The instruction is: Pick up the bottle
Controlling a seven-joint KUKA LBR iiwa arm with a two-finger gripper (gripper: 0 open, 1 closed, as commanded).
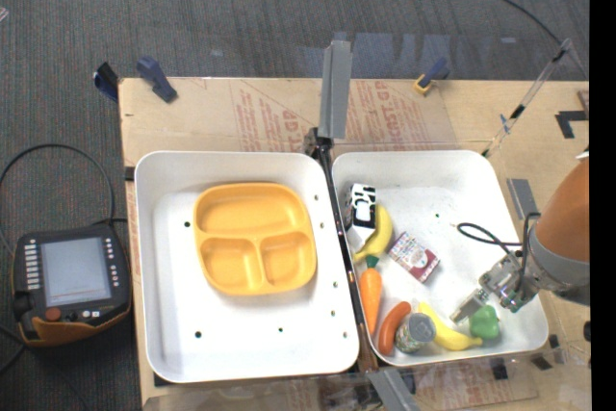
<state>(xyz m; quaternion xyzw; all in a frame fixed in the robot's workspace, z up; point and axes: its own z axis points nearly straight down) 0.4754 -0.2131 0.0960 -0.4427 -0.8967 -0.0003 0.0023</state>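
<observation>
The bottle sits at the lower right, apart from the end effector and to its lower left. I cannot tell whether the end effector is open or closed.

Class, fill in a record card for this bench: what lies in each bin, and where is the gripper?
left bin: yellow divided plate
right bin, along divider: black-and-white container, banana, carrot, red item
right bin, middle: pink carton
right bin, near edge: capped jar, second banana, green pepper
gripper: over right bin's near right corner, beside green pepper
bottle: unclear; container or jar
</observation>
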